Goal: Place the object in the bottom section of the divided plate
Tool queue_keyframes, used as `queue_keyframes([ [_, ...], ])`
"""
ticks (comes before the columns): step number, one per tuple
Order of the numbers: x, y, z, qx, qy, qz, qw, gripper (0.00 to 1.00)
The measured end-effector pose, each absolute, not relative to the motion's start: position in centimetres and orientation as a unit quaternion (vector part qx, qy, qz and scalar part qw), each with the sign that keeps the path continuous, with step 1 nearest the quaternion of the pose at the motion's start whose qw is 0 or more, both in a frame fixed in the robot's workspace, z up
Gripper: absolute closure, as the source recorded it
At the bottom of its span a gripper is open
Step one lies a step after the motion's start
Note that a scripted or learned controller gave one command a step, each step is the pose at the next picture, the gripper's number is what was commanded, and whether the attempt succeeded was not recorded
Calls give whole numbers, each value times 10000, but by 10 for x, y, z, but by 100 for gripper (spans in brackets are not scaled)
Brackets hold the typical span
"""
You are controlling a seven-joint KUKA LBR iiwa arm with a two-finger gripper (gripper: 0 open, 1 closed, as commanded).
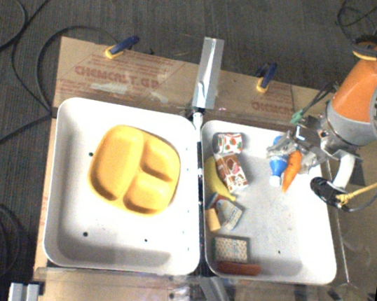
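Hand (294, 154): apparently grasping the orange plastic carrot (290, 171), above right white bin (303, 235).
Yellow divided plate (136, 170): left white bin (69, 184).

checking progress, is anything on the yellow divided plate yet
No, the yellow divided plate has bare sections, and the carrot sits at the end effector over the right bin.

My gripper (292, 156) hangs over the upper right part of the right bin (301, 242), with a carrot (290, 171) between my fingers (279, 148), pointing down toward the bin floor; a small blue object (277, 167) sits just beside it. In the left bin (62, 232) lies the yellow divided plate (136, 170). Along the right bin's left side I see a patterned cup (228, 143), a patterned carton (232, 173), a banana (212, 178), a cracker (231, 248) and a sausage (237, 267).
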State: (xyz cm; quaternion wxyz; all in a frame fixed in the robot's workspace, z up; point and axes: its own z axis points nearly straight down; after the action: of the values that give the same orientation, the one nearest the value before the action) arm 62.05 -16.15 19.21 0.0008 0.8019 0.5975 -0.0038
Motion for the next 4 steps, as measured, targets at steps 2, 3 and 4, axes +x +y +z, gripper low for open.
queue_keyframes([
  [2,668,-64,183,8031,5958,-29,3,100],
  [3,635,38,182,8608,5089,-26,-20,100],
  [4,627,76,289,8246,5658,-17,-9,100],
])
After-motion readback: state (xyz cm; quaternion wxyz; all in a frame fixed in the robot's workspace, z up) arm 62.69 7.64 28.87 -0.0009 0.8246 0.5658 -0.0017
